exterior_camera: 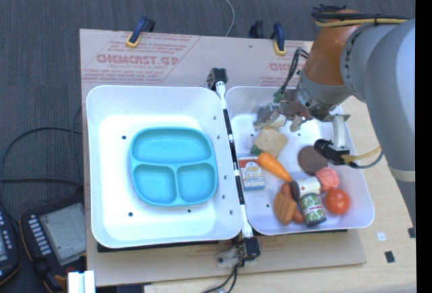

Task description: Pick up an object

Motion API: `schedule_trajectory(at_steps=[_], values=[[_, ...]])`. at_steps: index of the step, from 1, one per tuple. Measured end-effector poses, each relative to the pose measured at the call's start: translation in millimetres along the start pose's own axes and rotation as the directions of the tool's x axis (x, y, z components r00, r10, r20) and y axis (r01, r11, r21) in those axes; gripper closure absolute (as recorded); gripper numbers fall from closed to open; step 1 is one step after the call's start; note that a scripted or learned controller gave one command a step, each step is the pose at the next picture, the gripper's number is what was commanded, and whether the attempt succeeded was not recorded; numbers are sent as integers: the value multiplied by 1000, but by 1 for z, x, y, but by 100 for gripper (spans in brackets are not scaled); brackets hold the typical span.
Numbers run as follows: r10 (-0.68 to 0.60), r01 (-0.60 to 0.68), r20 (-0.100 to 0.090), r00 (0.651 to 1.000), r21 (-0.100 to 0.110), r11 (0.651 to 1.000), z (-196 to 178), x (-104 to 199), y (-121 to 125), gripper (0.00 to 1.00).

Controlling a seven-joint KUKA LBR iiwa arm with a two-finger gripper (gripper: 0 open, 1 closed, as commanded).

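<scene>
In the camera view, the gripper (279, 117) is seen low over the right bin (361, 217), just above a tan bread slice (271, 141); its fingers (264, 118) are spread apart, with nothing between them. A carrot (275, 166) lies nearby.

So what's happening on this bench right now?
A grey robot arm reaches in over the right bin, its hand low above a slice of toast. Toy food lies nearby: a carrot, a tomato, a small can. The left bin holds a blue divided plate.
</scene>
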State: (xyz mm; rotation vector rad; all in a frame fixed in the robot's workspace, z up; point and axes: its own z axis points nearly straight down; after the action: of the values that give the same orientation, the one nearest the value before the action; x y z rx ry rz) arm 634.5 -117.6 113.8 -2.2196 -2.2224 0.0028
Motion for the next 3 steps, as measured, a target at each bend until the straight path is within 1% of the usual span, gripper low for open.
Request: schedule_trajectory(at_steps=[1, 2, 3], values=[[0, 0, 0, 1000, 0, 1000, -10, 0, 0, 100], [0, 0, 1, 1000, 0, 1000, -10, 0, 0, 0], [0, 0, 1, 1000, -8, 1000, 26, 1, -32, 0]])
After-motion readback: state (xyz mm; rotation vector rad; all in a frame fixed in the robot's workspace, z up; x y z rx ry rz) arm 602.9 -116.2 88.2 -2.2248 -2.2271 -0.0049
